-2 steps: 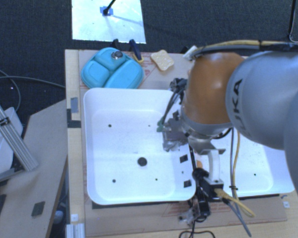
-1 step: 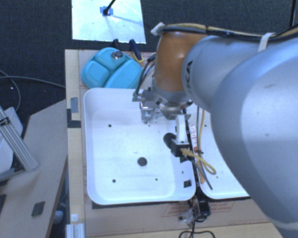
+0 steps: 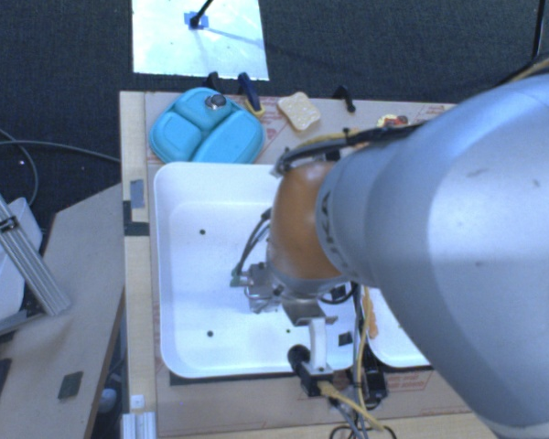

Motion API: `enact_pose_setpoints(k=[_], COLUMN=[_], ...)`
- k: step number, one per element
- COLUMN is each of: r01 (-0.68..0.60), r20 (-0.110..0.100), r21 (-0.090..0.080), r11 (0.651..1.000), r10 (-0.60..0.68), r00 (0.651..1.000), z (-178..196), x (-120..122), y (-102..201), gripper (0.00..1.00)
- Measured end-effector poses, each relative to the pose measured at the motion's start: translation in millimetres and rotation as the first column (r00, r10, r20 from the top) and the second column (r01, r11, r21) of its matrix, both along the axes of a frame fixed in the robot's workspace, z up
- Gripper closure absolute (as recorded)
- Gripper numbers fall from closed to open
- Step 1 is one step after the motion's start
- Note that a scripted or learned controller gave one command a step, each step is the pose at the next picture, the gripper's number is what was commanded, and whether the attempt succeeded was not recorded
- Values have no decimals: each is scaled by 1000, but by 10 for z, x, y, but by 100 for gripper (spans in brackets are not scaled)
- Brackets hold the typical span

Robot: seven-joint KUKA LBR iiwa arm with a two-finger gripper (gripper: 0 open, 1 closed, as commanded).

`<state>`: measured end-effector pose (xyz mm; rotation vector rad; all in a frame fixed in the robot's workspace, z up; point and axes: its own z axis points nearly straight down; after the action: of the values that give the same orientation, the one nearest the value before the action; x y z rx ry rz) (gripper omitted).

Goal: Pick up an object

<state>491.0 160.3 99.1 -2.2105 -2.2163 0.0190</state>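
Observation:
The grey arm with its orange band reaches in from the right and covers much of the bench. Its gripper hangs low over the middle right part of the left white bin. The wrist and its cables hide the gripper's underside. I see no object on the bare bin floor around it. A blue lidded container and a tan sponge-like piece lie on the bench behind the bin, well away from the gripper.
A corner of the right bin shows under the arm. A black clamp lies by the blue container. Black cables and a connector hang at the left bin's front edge. A pale sheet lies on the floor behind.

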Motion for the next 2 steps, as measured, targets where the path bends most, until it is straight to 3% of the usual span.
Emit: enact_pose_setpoints(k=[1, 2], r01=[0, -5], r20=[24, 13], r21=[1, 2], r11=[1000, 1000], r10=[0, 5], r00=[1000, 1000], z=[-152, -153], x=[876, 264], y=[-103, 347], gripper=[100, 100])
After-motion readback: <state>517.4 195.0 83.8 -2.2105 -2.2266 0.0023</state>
